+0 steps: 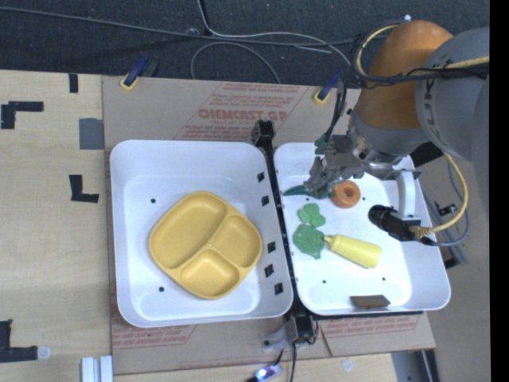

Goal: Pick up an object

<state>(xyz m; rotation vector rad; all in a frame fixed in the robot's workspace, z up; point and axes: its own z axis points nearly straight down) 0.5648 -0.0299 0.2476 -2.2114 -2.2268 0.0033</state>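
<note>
Brown block [369, 301] lies crosswise (long axis left-right) by bin [429, 293] rim.

Both bins [127, 237] are plain white. The divided plate [205, 243] in the left bin is a solid mustard yellow. In the right bin, the round toy [346, 194] is orange, the leafy pieces [309, 229] are green, the bottle [355, 250] is yellow, and the small block [370, 301] is brown. The cardboard [231, 110] underneath is tan with red lettering. The arm [413, 62] is grey with an orange band.
</note>
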